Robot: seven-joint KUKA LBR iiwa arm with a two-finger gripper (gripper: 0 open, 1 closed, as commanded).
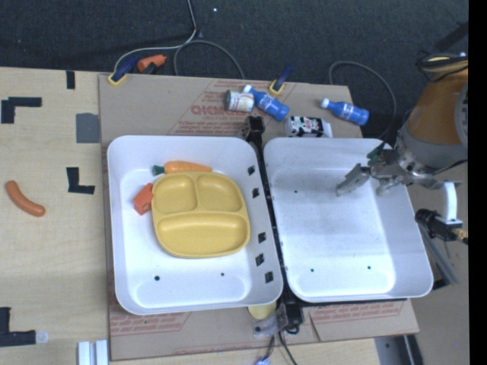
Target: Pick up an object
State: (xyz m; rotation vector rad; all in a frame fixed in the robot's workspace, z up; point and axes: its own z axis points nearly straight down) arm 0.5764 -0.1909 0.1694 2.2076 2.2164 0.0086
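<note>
**Reaching over a bin with nothing to grab**

Sitting in the left bin (125, 204), the yellow divided plate (202, 213) is the largest pickable thing on the bench, with an orange carrot (187, 167) lying along its top edge and a smaller orange-red piece (143, 198) touching its left side. All three are well apart from the gripper (369, 178), which hangs over the upper right part of the right bin (342, 280). Its two fingers are spread wide, with nothing between them.

The main risk, as I judge it, is a closing on bare plastic: the bin floor under the gripper looks bare, so a descent here would come up with nothing. A move to the left bin has its own hazards. The dark divider (262, 204) where the two bins meet stands in the way of a low sweep, and a finger could catch on it. The plate is broad, flat and smooth, so wide jaws may slide off its rim or only tip it. The carrot lies tight against the plate, leaving little room for a finger to drop between them.

Behind the bins, two blue bottles (270, 105) (346, 112) and a small black-and-white packet (308, 126) lie on the cardboard (183, 105); an orange sausage (24, 198) lies far left on the bench.
</note>
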